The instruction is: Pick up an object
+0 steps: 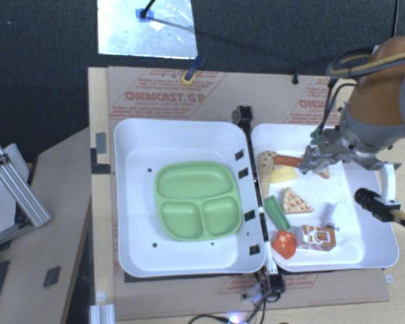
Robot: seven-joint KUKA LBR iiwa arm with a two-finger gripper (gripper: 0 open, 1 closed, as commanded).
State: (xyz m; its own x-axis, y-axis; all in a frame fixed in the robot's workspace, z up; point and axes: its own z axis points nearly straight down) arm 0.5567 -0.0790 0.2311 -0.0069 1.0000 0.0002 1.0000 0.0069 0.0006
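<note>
My gripper point(313, 165) hangs low over the upper middle of the right bin point(374, 248), reaching in from the right. Just left of it lie a yellow cheese-like piece point(281, 175) and a tan cone-shaped piece point(266, 159). An orange-red strip point(290, 160) runs under the gripper. Below these sit a pizza slice toy point(295, 202), a green stick point(277, 212), a red tomato-like toy point(284, 244) and a small red and white carton point(318, 237). Nothing visibly sits between the fingers.
The left bin point(131, 181) holds a green divided plate point(197, 200). A black divider with clips point(251, 181) runs between the bins. A black cylindrical part point(371, 202) sticks over the right bin's right side. Cardboard lies under both bins.
</note>
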